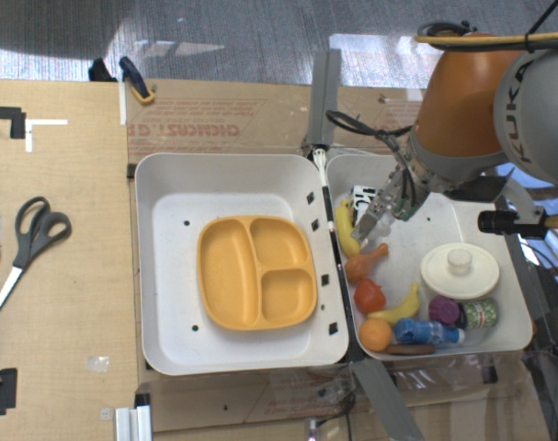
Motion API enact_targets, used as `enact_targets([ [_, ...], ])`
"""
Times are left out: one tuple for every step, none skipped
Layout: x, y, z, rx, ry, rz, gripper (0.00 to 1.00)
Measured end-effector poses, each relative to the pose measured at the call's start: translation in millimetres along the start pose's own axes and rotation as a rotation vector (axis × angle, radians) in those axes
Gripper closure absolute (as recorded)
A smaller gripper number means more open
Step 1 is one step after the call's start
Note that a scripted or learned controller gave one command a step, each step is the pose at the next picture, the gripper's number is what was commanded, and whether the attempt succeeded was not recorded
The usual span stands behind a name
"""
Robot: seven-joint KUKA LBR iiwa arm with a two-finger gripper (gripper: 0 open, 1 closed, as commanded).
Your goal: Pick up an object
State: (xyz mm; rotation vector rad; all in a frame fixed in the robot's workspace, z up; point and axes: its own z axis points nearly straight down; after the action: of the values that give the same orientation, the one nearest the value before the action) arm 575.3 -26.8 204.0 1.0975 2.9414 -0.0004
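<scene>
My gripper (370,231) hangs low over the left part of the right bin (499,338), open, with nothing between its fingers. Its tips are just above a yellow banana (345,231) by the bin's left wall and an orange carrot (366,263). Below these lie a red tomato-like toy (370,296), a small yellow banana (401,306) and an orange (375,334). A white lidded bowl (460,269) sits at the right. A purple item (444,312), a green can (482,314) and a blue bottle (426,333) lie along the front.
The left bin (159,246) holds a yellow divided plate (257,272). Scissors (26,239) lie on the wooden bench at far left. The arm's orange band (462,90) looms over the right bin's back edge. A black-and-white tag (364,195) sits behind the gripper.
</scene>
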Motion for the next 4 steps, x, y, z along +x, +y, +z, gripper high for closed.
enact_targets([
  [7, 22, -82, 0.001, 0.000, -0.005, 1.00],
  [-35, 51, -79, 0.002, 0.000, 0.184, 1.00],
  [-79, -2, -139, 0.000, -0.002, -0.039, 1.00],
  [-52, 58, -99, 0.002, 0.001, 0.087, 1.00],
])
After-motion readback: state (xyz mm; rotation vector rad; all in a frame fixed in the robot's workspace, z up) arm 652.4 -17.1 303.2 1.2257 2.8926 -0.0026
